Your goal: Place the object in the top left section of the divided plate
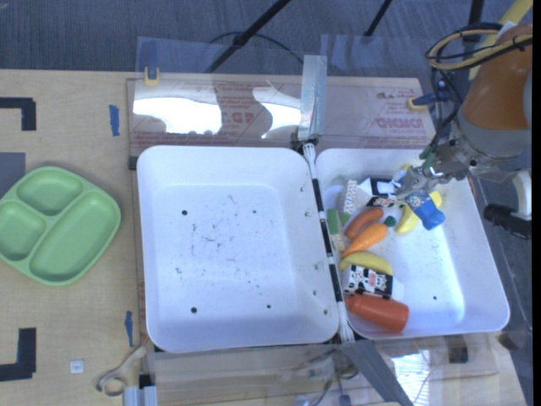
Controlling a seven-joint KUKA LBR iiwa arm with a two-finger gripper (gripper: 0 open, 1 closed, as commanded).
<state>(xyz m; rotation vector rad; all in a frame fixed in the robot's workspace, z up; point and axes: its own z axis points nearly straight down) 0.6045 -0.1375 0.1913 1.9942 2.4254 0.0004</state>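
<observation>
Camera view looks down on a wooden bench [68, 328] with two white bins side by side. Left bin [161, 176] has only faint scuffs and a few dark dots on its floor. Right bin [473, 286] holds a clutter of toy food pressed toward its left wall: two carrots [365, 229] lying at a slant, a banana [367, 262] just below them, a black-and-white patterned card [368, 282] under the banana, and a red-orange cylinder [379, 311] nearest the front edge. Further back sit a small white carton [350, 196], a yellow piece [408, 219] and a blue block [429, 214], these two touching.

Arm [499, 100] comes in from the right, its orange band high over the right bin's far corner. Gripper [420, 178] hangs low over the back of the pile, just above the yellow piece and blue block — whether it grips anything, or how wide it stands, cannot be told from this angle, since the tips merge with the clutter beneath.

Green divided plate [84, 227] rests on the bench well left of both bins, apart from the arm — its three sections bare, the top left one [51, 191] included.
</observation>
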